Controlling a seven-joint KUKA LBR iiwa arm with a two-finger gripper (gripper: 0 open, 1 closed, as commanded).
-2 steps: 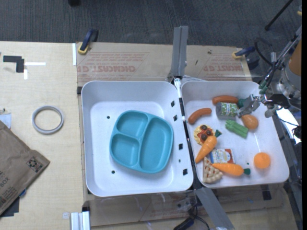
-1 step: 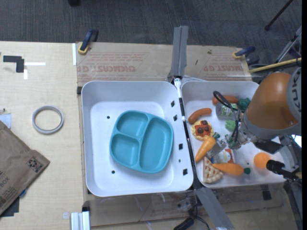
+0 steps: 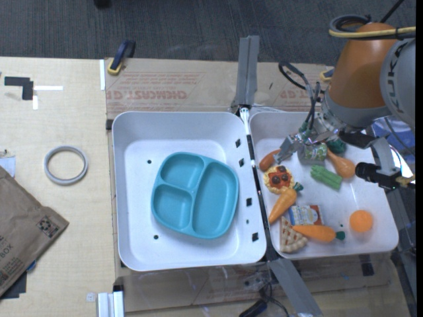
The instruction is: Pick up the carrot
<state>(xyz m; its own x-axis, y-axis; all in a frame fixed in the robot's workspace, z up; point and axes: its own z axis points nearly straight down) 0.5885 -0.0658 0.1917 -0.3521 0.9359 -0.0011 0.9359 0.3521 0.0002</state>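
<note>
The worktop holds two white bins side by side. The left bin has a blue plate with three parts in it. The right bin is full of toy food.

The big grey and orange arm comes in from the upper right of the frame and bends down into the top of the right bin. Its hand sits low over the toys near the bin's upper left part. I cannot tell how wide it is, because the toys and wires hide it.

The carrot lies in the middle left of the right bin, tip toward the lower left, just under a small pizza toy. Other orange toys that look like it are near: one lower down and one at the upper right. An orange ball sits at the lower right.

I think the arm is at the reaching step, with nothing picked up yet. Next the hand should go down the frame to the carrot, line up across it, and close
</note>
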